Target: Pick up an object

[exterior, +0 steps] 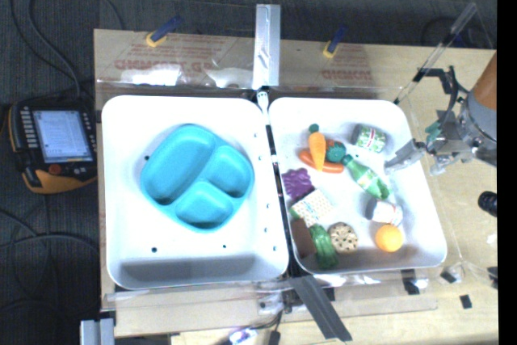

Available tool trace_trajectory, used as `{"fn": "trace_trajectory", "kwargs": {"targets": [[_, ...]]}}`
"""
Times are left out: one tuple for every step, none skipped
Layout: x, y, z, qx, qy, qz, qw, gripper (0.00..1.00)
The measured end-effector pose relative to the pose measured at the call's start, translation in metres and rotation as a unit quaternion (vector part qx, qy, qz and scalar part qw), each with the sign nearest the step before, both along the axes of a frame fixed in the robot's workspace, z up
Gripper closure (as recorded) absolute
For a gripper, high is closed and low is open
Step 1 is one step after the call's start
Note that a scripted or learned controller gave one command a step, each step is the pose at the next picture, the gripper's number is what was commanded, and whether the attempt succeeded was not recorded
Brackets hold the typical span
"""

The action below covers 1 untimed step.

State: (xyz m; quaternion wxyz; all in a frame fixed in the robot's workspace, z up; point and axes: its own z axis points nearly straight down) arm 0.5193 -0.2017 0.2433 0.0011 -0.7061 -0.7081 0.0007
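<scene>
The right bin holds several toy foods: a carrot, a green bottle, a small can, purple grapes, a checkered cracker, a cookie, an orange, a green vegetable and a white-and-red piece. My gripper hangs at the bin's right rim, just right of the green bottle and the can. It reaches in from the right edge, and I see nothing held in it.
The left bin carries a blue divided plate. A teach pendant lies left of the bench. A metal post stands behind the two bins, with clamps on the back board.
</scene>
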Motion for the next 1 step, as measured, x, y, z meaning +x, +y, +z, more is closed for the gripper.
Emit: {"fn": "trace_trajectory", "kwargs": {"targets": [[0.0461,0.0629,-0.1339,-0.0060,-0.013,0.049,0.9987,0.00]]}}
